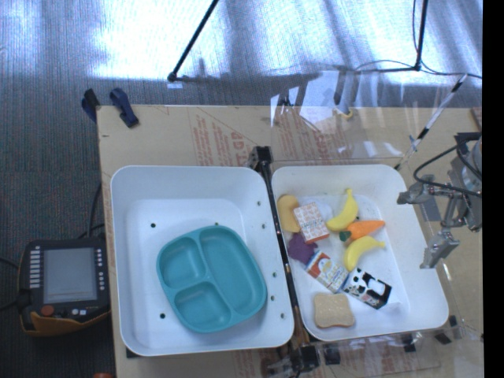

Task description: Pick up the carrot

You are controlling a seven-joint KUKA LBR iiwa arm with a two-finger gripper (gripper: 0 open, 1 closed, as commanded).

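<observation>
Orange carrot [365,228] lies in the right bin [409,195] between two bananas; gripper [450,220] hangs over the rim, fingers apart, holding nothing.

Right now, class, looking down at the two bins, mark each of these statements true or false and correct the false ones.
1. The carrot lies in the right bin. True.
2. The carrot lies between two bananas. True: one banana is above it in the view, the other below.
3. The teal tray sits in the right bin. False: it sits in the left bin.
4. The gripper holds the carrot. False: it is at the right bin's right rim, apart from the carrot.
5. The slice of bread rests on the teal tray. False: it lies in the right bin.
</observation>
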